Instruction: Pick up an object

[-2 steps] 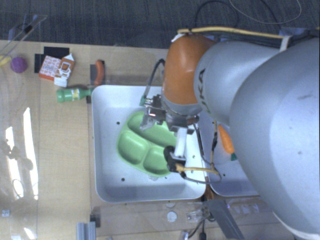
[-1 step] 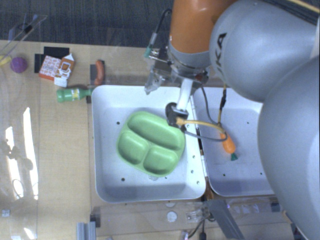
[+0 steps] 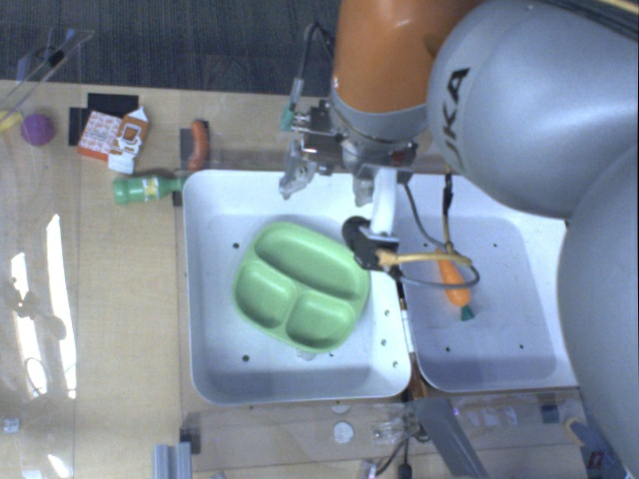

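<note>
Grey arm (image 3: 529,98) overhead, left bin (image 3: 215,357) — green tray (image 3: 300,285), right bin (image 3: 499,367) — carrot (image 3: 455,289)

Green 3-compartment tray (image 3: 301,285) flat, left bin.

Two white bins sit side by side: the left bin (image 3: 205,297) holds one green divided plate (image 3: 300,285), the right bin (image 3: 519,347) one orange carrot (image 3: 455,285). On the bench (left of the bins) lie one green bottle (image 3: 145,188), one small carton (image 3: 113,136), one purple ball (image 3: 38,129).

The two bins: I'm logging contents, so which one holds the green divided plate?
The left bin holds the green divided plate; the right bin holds a carrot instead.
</note>
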